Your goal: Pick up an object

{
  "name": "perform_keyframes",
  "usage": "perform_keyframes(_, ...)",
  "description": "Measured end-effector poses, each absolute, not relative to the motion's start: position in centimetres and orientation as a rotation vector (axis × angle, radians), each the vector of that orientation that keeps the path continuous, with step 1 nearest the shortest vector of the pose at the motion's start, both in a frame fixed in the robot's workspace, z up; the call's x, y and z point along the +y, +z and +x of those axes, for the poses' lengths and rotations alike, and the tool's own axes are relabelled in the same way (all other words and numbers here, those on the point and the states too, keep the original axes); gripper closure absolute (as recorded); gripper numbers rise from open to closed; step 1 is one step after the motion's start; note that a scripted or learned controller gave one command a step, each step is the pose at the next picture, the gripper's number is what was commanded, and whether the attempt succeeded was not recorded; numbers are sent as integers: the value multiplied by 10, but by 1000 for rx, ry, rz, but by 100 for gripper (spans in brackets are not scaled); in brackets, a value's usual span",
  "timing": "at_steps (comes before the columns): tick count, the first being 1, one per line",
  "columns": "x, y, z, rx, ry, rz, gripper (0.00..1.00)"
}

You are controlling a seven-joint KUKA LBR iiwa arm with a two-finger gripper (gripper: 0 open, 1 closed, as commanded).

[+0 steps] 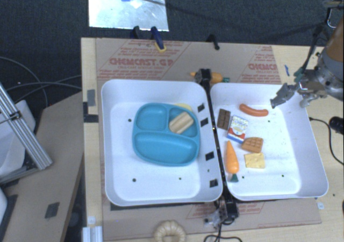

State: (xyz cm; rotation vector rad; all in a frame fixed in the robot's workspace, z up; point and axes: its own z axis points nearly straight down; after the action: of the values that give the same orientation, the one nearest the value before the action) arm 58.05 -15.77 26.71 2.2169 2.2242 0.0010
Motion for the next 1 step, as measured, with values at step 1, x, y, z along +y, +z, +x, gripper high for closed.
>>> perform_keyframes(1, -155, 208, 573, 2225, -2, 2222, 0)
